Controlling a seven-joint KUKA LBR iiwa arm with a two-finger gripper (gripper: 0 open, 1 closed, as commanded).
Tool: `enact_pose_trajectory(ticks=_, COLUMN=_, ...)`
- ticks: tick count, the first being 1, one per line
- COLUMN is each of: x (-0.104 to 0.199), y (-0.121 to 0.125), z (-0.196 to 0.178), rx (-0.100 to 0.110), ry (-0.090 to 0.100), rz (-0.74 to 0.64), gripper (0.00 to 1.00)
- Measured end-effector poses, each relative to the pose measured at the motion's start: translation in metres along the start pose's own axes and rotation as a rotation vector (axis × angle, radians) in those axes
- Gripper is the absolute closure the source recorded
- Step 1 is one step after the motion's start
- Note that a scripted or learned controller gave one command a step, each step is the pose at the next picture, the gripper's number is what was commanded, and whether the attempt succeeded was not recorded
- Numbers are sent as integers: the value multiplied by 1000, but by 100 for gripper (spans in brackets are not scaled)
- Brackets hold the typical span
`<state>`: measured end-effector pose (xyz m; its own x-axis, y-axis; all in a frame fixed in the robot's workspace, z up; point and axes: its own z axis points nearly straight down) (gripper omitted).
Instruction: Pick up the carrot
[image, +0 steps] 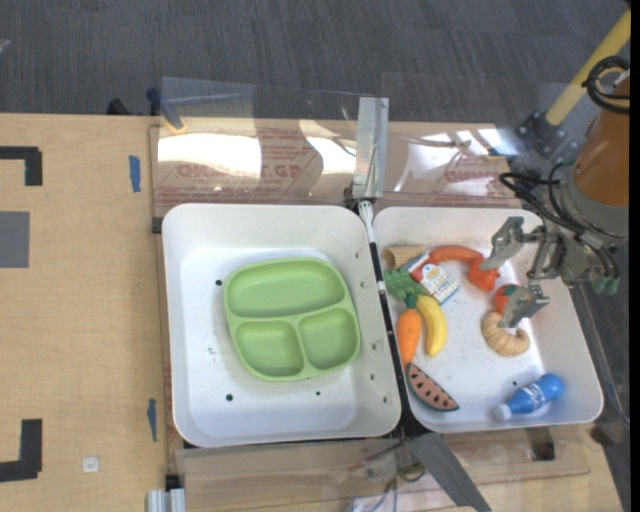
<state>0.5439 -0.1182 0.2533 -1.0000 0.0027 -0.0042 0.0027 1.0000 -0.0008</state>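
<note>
Carrot (409, 335) is lying in right bin (585, 385) beside banana (432, 322), near left wall | gripper (512, 272) is hanging apart over croissant (505, 335), holding nothing | advice: move left, descend along carrot, avoid banana.

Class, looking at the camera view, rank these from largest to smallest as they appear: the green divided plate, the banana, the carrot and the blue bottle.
1. Green divided plate, clearly largest.
2. Banana and carrot: they look about alike in length, so I won't rank them apart.
3. Blue bottle, slightly shorter, though the margin is small.
</note>
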Motion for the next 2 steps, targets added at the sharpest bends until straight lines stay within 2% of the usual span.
enact_pose_trajectory(ticks=1, x=-12, y=68, z=71, rx=-4, ry=9, rz=30, gripper=0)
enact_pose_trajectory(ticks=2, x=42, y=26, z=155, rx=-1, ry=5, rz=169, gripper=0)
